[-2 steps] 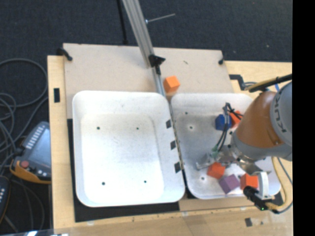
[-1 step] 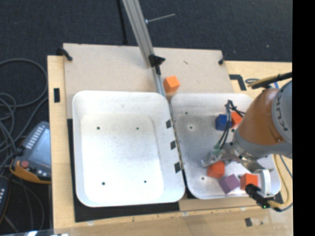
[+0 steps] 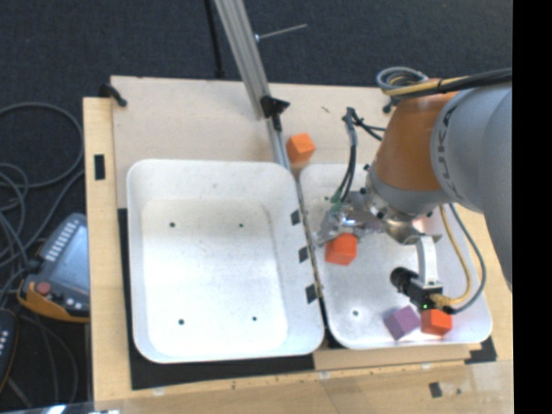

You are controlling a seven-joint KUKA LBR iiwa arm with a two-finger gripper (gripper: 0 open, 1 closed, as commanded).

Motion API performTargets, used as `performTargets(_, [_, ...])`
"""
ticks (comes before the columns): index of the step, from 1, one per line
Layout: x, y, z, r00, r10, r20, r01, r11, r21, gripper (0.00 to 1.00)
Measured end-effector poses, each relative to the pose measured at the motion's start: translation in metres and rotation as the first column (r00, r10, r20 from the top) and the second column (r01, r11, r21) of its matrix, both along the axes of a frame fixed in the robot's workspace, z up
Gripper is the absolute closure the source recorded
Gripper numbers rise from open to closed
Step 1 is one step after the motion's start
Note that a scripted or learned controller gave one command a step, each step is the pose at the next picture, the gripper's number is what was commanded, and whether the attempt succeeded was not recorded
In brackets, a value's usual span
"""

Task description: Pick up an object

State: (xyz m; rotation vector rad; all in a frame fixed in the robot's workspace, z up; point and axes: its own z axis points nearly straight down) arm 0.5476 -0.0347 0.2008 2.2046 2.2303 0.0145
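We are hovering our gripper point(image 3: 338, 228) right above the orange block point(image 3: 341, 249), lining up a grab; jaw state we cannot tell.

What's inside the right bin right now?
The right bin holds an orange block beside the gripper, plus a purple block and a smaller orange block near its front edge. The arm covers the bin's back part, so anything there is hidden.
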Motion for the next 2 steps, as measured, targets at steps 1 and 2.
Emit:
performTargets(1, [-0.008, 0.065, -0.005, 1.000, -0.003, -0.011, 0.003, 1.000, 0.000, 1.00])
performTargets(2, [-0.063, 0.075, 0.103, 1.000, -0.006, -0.003, 0.006, 1.000, -0.001, 1.00])
